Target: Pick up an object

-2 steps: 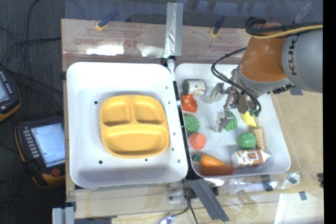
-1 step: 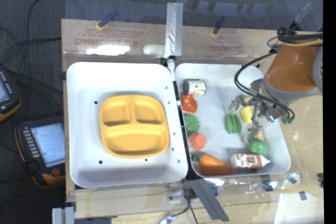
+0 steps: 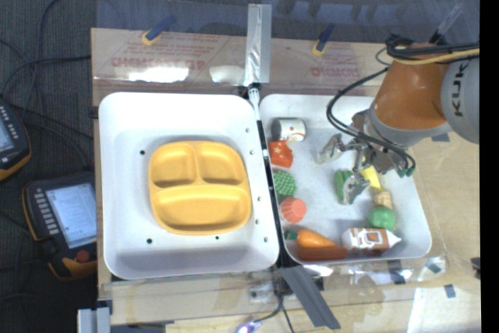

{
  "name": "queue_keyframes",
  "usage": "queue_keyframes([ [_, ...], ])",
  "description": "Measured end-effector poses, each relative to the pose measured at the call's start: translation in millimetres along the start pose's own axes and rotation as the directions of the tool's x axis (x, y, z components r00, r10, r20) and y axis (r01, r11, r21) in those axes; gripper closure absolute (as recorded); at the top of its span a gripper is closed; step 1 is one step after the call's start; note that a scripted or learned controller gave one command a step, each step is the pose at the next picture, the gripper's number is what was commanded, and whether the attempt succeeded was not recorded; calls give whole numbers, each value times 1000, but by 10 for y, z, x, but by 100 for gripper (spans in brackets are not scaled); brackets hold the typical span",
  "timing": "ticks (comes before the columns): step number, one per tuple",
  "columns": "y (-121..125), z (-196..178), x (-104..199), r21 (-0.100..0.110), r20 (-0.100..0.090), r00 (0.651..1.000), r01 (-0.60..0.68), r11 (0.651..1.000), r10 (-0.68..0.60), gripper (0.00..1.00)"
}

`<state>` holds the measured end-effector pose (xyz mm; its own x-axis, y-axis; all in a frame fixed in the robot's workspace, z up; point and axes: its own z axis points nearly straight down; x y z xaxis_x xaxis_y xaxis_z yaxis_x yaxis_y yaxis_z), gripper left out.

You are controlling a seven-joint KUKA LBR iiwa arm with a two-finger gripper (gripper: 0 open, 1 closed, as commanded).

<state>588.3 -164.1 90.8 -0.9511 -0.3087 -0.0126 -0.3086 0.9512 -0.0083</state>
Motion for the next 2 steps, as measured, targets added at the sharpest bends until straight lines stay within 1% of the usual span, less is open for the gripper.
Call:
queue_keyframes([
  [1,322,-3,-155,2,0,994,106,994,-106,0],
  [2,459,5,-543,-3,1,999,41,999,-41,0],
])
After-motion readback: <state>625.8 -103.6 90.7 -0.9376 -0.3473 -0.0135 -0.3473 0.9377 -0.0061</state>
